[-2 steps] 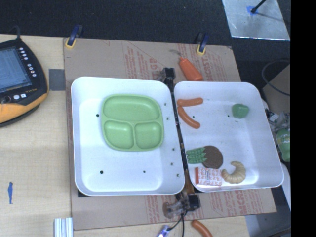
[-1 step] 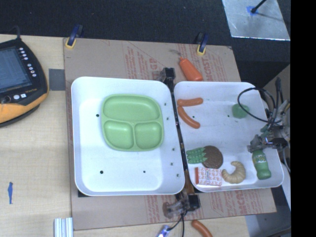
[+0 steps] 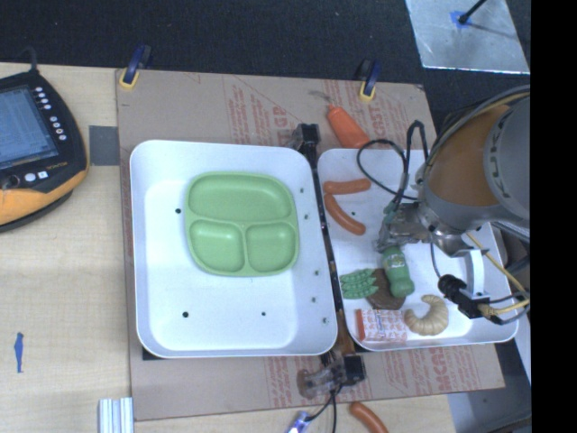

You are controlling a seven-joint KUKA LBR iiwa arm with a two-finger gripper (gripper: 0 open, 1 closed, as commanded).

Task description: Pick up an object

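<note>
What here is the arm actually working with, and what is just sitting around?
Part of the job:
gripper
green bottle
two sausages
croissant
green leafy toy
right bin

Just lying about:
green divided plate
left bin
control tablet
carrot

The big white left bin (image 3: 162,327) has lots of open floor along its bottom and left side. Only a green plastic plate with three sections (image 3: 242,222) sits in its upper middle. The smaller white right bin (image 3: 505,334) is crowded. Two orange toy sausages (image 3: 345,199) lie at its upper left. A green bottle (image 3: 396,272), a bumpy green toy (image 3: 358,283), a brown lump (image 3: 386,298), a tan croissant (image 3: 427,316) and a red and white packet (image 3: 383,326) fill its lower part. The grey arm (image 3: 478,165) and its black cables (image 3: 388,165) block the right side.
</note>
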